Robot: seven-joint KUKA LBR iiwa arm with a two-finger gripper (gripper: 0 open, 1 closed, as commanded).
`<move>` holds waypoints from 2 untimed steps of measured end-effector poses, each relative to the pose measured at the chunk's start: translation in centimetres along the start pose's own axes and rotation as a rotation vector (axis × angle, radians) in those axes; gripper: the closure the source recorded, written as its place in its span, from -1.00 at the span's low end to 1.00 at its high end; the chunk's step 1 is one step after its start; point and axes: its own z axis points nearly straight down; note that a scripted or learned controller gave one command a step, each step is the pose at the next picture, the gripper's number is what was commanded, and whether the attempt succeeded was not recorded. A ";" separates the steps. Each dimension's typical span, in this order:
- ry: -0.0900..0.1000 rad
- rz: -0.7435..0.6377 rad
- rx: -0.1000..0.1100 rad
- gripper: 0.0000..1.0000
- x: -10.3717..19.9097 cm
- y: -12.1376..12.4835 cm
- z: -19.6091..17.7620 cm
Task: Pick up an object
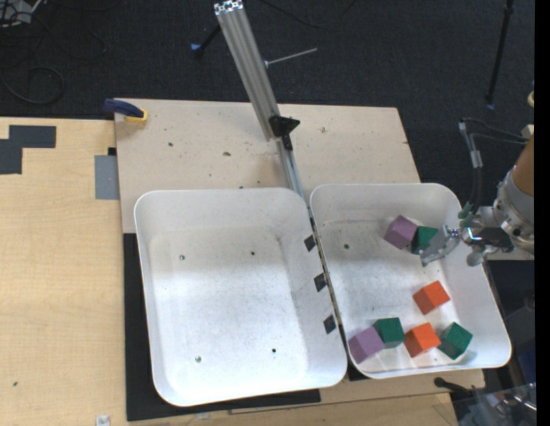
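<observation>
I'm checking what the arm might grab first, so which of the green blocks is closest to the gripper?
The green block beside the purple block at the right bin's far side, right next to the gripper. The other two green blocks sit along the near edge.

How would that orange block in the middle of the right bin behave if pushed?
The orange block looks cube-shaped with flat faces, so it would probably slide, not roll. It seems rigid and small, likely light. Standing apart from other blocks on the smooth bin floor, it might skid easily.
</observation>
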 end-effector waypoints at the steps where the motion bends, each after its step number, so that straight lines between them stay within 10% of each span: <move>1: -0.001 0.002 -0.005 -1.00 -0.1 0.1 -0.2; 2: 0.000 0.004 0.001 -1.00 0.9 0.2 4.9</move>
